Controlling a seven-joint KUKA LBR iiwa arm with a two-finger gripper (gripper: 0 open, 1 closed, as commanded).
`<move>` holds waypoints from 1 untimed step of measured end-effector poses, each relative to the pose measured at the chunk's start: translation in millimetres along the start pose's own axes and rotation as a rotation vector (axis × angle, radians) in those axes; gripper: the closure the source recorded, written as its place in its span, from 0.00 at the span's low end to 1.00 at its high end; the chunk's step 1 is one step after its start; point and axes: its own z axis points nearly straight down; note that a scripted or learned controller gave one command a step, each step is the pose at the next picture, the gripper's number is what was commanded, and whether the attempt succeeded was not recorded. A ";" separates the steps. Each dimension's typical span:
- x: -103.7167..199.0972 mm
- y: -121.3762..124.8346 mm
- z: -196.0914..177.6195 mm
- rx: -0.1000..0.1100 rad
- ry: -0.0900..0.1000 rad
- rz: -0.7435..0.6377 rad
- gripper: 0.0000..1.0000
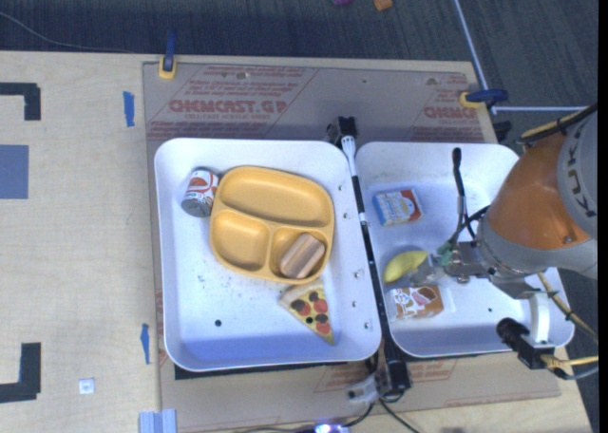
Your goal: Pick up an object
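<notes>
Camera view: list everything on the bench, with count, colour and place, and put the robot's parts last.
White bins: 2, white, side by side on the bench.
Divided tray: 1, yellow, left bin, towards its far side.
Hot dog: 1, tan bun with a reddish sausage, in the tray's near right compartment.
Can: 1, red and silver, on its side, left bin, against the tray's left edge.
Pizza slice: 1, yellow with red spots, left bin, near side.
Small carton: 1, white, blue and orange, right bin, far part.
Banana: 1, yellow, right bin, middle.
Snack packet: 1, brown and white, right bin, near side.
Clamps: 2, blue and yellow, at the board's far corners.
Arm: 1, grey and orange, over the right bin.
Gripper: 1, dark, just right of the banana.
</notes>
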 end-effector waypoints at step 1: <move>-0.3 1.4 -10.0 -0.004 -0.002 0.000 1.00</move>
